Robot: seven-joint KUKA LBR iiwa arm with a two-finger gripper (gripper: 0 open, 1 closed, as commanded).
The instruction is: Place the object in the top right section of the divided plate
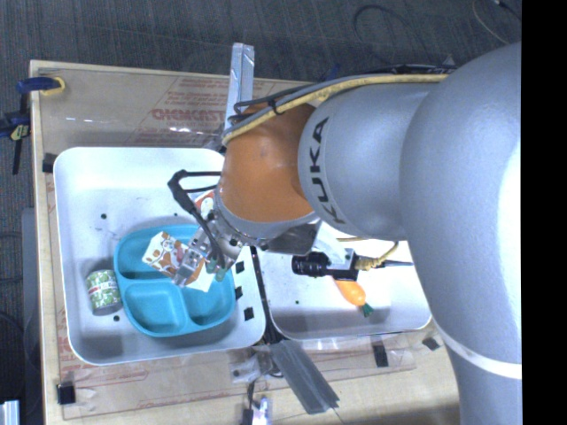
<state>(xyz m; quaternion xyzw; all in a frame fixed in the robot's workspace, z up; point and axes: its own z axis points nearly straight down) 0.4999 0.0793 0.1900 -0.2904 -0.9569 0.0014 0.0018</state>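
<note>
Grey arm — hides bins, tool blurred

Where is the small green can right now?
In the camera view the green can stands on the floor of the left bin, near its lower-left corner, just left of the blue divided plate and outside it.

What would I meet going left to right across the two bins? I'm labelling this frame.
Green can → blue divided plate, with the end effector over its upper right part → small orange object in the right bin.
</note>
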